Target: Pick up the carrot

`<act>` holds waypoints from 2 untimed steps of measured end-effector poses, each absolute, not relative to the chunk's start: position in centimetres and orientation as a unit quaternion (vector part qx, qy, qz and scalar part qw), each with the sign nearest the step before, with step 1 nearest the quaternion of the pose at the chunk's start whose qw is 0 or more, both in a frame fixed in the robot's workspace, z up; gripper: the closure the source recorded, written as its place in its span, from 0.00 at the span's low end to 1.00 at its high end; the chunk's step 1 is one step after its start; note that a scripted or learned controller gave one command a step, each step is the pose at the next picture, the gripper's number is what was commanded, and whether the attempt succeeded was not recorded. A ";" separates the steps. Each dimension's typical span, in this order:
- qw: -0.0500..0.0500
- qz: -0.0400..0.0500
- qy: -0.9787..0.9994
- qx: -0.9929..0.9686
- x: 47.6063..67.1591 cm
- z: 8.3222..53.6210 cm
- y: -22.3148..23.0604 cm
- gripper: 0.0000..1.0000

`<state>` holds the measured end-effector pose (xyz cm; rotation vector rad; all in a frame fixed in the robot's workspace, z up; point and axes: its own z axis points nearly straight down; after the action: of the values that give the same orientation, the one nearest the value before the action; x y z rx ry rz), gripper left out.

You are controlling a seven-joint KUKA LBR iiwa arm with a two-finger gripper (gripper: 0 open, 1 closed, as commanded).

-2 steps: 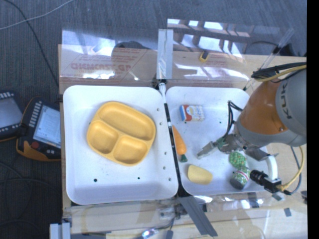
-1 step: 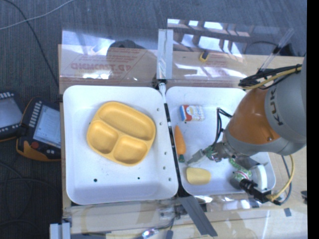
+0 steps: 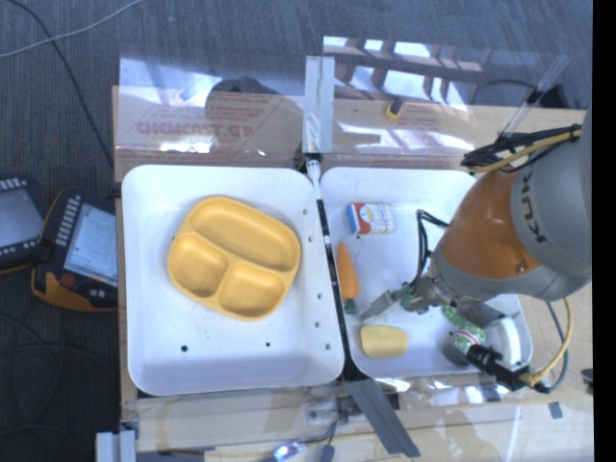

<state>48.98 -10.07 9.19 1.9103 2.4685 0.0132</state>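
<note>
The carrot (image 3: 346, 270) is a small orange stick with a green stub at its near end. It lies lengthwise against the left wall of the right bin (image 3: 423, 183). My gripper (image 3: 381, 303) hangs low over the middle of that bin, just right of the carrot's green end and a little apart from it. Nothing can be seen held in it. The orange-banded wrist (image 3: 486, 239) behind it hides the right part of the bin floor.
A small milk carton (image 3: 371, 218) lies at the back of the right bin. A pale yellow lump (image 3: 383, 340) sits just in front of the gripper, and a green and white packet (image 3: 471, 341) lies further right. The left bin (image 3: 144, 287) holds a yellow divided plate (image 3: 234, 255).
</note>
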 end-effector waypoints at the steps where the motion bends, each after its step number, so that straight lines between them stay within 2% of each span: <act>1: 0.009 0.005 0.784 0.620 49.0 9.2 -10.1 0.00; 2: 0.009 0.003 0.822 0.570 49.0 9.2 -10.3 0.00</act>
<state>48.98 -10.29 9.18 1.7795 2.5662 0.0105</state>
